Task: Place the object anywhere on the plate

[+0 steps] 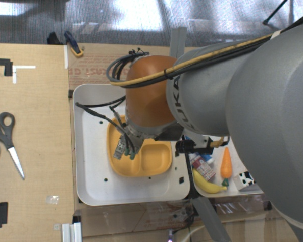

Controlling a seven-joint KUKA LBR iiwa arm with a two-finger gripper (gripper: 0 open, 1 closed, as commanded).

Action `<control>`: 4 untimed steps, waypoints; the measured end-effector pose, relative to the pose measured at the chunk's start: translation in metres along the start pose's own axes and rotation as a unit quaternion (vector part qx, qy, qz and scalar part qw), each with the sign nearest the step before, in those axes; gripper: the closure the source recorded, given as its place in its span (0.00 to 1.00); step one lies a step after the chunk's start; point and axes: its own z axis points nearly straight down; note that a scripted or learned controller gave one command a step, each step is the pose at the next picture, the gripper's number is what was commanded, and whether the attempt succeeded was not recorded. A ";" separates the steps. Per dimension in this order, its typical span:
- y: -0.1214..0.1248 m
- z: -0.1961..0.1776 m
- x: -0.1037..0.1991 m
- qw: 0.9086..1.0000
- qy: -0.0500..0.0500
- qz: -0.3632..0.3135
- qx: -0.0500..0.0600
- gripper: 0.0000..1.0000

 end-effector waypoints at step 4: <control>-0.007 -0.139 -0.001 0.977 -0.002 -0.214 -0.001 1.00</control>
